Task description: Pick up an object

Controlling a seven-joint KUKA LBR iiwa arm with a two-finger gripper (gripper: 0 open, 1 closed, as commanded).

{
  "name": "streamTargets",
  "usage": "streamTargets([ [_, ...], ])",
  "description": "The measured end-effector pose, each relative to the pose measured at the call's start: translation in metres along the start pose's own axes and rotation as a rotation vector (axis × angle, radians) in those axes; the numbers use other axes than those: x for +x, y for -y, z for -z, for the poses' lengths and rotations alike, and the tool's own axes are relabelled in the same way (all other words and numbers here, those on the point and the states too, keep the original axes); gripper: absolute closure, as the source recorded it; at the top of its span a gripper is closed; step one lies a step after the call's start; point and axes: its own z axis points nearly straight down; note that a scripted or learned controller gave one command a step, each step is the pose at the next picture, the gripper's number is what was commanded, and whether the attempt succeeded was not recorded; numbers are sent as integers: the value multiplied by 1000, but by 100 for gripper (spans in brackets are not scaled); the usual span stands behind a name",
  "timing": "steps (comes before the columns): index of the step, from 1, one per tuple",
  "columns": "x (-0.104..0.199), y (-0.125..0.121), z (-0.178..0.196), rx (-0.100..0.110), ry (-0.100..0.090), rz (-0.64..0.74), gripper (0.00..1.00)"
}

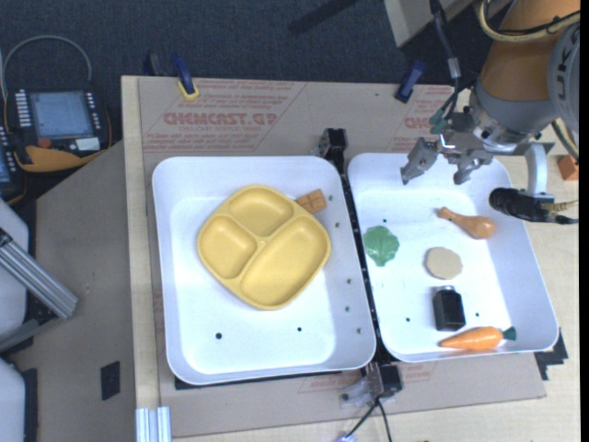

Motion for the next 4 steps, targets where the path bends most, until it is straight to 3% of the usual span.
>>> streamTargets([
  [1, 0, -3, 8, -14, 1, 2, 0],
  [3, -8, -11, -104, -10, 1, 1, 0],
  [4, -8, -11, -139, -9, 1, 2, 0],
])
